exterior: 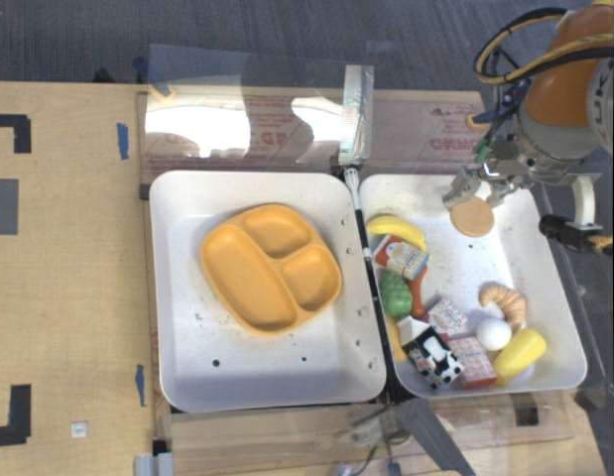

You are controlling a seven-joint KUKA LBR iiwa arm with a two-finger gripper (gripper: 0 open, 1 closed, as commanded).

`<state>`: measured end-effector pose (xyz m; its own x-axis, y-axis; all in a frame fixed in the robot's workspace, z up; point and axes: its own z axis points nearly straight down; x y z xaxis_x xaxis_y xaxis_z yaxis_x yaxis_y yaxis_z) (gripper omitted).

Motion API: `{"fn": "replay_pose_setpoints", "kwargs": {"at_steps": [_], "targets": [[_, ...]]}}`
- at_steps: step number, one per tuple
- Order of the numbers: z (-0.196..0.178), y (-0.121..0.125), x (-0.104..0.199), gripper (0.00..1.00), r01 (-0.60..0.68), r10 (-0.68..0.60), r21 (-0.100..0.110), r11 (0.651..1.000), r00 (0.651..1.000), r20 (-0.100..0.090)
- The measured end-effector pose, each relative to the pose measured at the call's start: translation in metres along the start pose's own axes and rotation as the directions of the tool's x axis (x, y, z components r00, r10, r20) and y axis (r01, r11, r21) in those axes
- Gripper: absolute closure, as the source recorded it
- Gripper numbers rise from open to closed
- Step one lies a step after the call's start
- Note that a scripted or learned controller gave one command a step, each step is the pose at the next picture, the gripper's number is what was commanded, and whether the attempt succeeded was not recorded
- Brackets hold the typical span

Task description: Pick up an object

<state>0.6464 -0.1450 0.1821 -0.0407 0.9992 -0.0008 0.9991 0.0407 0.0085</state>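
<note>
We've got the end effector point(488, 181) hanging over the right bin's point(564, 350) back corner, just above a flat tan disc point(473, 217). Can't tell if its fingers are spread or pinched, the wrist hides them. Disc looks light, stiff and thin, lying flat, so we'd guess edge grips are the only option and it may slip. Toys in front of the disc are piled up, a few hard to identify.
</note>
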Motion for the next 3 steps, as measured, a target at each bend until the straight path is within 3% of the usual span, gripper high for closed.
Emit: {"fn": "replay_pose_setpoints", "kwargs": {"at_steps": [1, 2, 3], "targets": [[-0.050, 0.007, 0.085, 1.00, -0.379, 0.379, 0.005, 0.925, 0.925, 0.000], [-0.173, 0.003, 0.074, 1.00, -0.140, 0.140, 0.003, 0.990, 0.990, 0.002], [-0.110, -0.067, 0.162, 1.00, -0.206, 0.206, 0.013, 0.978, 0.979, 0.000]]}}
